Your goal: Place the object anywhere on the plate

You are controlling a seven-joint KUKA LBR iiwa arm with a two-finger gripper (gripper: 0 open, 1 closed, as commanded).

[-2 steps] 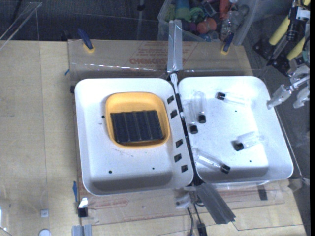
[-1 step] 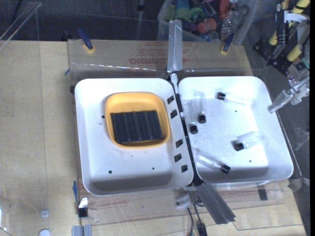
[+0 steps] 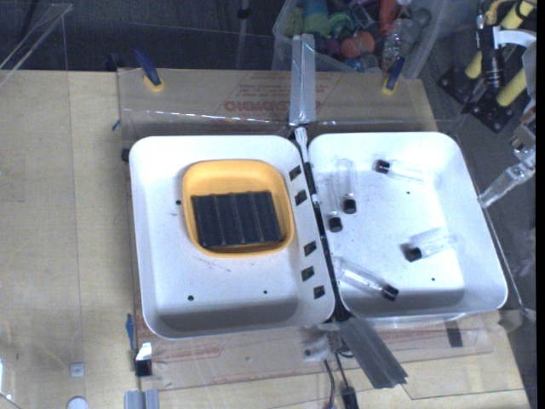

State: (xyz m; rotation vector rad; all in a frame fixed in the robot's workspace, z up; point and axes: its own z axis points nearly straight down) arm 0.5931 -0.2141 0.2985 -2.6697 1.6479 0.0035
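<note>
A yellow, rounded-square plate point(image 3: 233, 175) sits in the left white bin point(image 3: 162, 296), a little back of its centre. A black ridged rectangular object point(image 3: 236, 219) lies flat on the plate and covers most of its front half. Nothing touches or overhangs the object.
The right white bin point(image 3: 477, 279) holds several clear tubes with black caps, such as one at the back point(image 3: 396, 169), one at the right point(image 3: 426, 247) and one at the front point(image 3: 368, 280). A raised divider point(image 3: 311, 228) separates the bins. A clear box of colourful toys point(image 3: 353, 15) stands behind.
</note>
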